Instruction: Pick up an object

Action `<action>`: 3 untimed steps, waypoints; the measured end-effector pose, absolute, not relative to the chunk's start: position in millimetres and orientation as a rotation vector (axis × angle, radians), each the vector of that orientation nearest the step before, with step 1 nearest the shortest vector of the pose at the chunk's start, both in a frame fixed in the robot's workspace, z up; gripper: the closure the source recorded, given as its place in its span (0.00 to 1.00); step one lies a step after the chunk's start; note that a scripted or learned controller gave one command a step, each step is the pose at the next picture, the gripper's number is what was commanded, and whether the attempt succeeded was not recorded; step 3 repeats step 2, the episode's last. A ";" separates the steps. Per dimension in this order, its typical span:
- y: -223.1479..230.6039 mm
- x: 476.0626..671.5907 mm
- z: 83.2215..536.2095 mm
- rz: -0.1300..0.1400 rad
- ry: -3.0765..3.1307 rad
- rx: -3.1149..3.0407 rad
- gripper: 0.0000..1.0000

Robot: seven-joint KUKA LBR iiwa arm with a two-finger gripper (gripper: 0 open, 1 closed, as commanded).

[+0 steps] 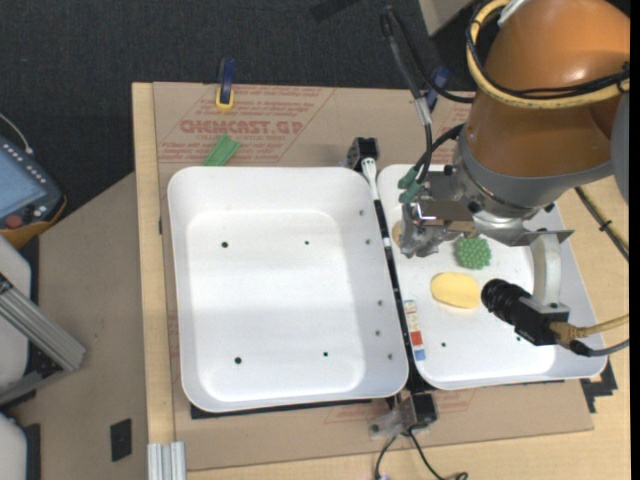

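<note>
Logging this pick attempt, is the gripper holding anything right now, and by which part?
Cannot be told: the gripper is low in the right bin, nothing visible between its fingers.

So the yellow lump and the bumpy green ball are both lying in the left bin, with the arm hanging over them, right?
Not quite. The camera view shows the yellow lump and the bumpy green ball lying in the right bin, not the left one. The rest holds: the arm hangs over that bin, just above them.

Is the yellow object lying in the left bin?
No, the yellow object lies in the right bin, next to a green ball.
</note>
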State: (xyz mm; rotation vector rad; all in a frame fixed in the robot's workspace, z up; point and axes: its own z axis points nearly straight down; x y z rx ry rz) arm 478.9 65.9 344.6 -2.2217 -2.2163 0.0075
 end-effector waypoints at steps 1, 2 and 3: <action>12.9 478.8 304.9 0.008 -2.212 -2.226 1.00; 36.2 480.4 392.3 -0.015 -2.230 -2.223 1.00; 36.2 480.4 392.3 -0.015 -2.230 -2.223 1.00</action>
